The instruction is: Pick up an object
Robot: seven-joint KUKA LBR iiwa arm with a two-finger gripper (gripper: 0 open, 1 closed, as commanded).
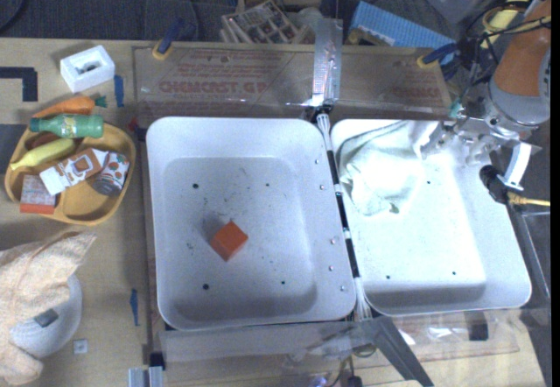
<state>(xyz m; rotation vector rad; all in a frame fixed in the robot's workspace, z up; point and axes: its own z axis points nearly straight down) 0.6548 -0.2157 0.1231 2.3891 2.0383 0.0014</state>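
Note:
An orange cube (229, 240) lies on the floor of the left white bin (175, 149), a little left of its middle. A crumpled white cloth (378, 173) is bunched in the back left part of the right white bin (490, 280). My gripper (448, 137) hangs over the back right of the right bin, at the cloth's far right tip. Whether it touches the cloth is unclear. The grey arm with its orange band (523, 61) rises behind it at the right edge.
A yellow bowl (96, 210) with toy food and small packets stands left of the bins. An orange cloth (39, 276) lies at the front left. A small white box (87, 67) sits at the back left, and cables and boxes lie behind the bench.

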